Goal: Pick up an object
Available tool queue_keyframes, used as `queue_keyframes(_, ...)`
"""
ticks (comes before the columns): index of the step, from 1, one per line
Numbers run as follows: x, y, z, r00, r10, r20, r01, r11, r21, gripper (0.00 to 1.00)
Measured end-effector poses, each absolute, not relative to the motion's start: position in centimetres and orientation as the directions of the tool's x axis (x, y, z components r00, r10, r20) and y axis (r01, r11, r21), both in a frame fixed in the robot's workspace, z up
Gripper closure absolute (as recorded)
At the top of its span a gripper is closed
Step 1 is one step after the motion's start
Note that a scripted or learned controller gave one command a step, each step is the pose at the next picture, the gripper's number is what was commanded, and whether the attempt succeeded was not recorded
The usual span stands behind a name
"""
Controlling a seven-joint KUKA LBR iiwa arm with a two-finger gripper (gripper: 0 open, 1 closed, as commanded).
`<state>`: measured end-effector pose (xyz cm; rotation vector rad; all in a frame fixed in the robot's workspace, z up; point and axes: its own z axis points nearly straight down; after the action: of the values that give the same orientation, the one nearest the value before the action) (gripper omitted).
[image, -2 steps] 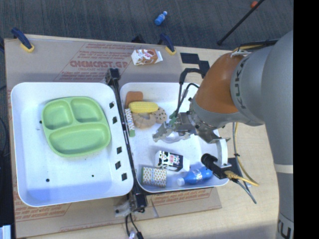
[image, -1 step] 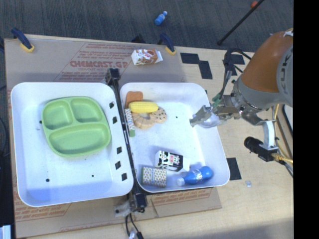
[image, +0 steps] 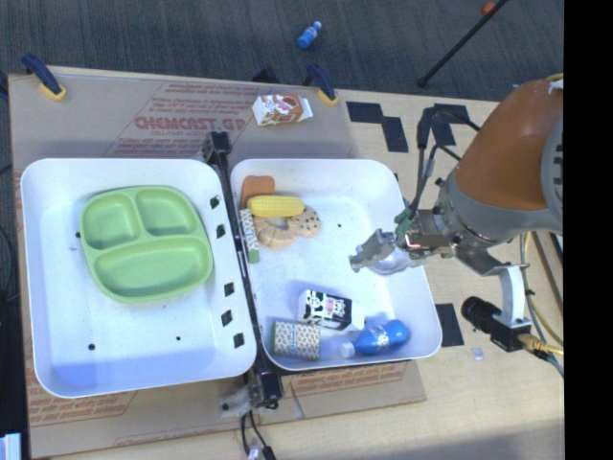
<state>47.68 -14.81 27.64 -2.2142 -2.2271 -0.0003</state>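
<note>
Gripper (image: pixel 369 255) over rt bin (image: pixel 402 199), near its rt edge; can't tell how far open, nothing seen in it. Corn (image: pixel 275 205), cookie (image: pixel 305 223) by divider; carton (image: pixel 327 308), blue bottle (image: pixel 380 337) along front wall. Open floor mid-bin. Green tray (image: pixel 146 241) in lt bin (image: pixel 38 257).

Probably a robotics lab: clamped bench (image: pixel 460 391), tripod leg (image: pixel 479 27).

Grey arm (image: pixel 498 220) w/ orange band — silvery metal hand (image: pixel 374 255).

Bare floor fills the right bin (image: pixel 378 175) centre; corn (image: pixel 276 205) and cookie (image: pixel 305 223) block ten o'clock, carton (image: pixel 327 308), bottle (image: pixel 380 337) six.
</note>
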Motion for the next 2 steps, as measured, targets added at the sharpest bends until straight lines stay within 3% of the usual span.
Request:
queue_keyframes(1,47.6,-20.5,18.9,-0.005,1.0,0.0,1.0,0.005,-0.003,1.0)
queue_keyframes(2,47.8,-20.5,19.9,-0.009,1.0,-0.001,1.0,0.009,-0.001,1.0)
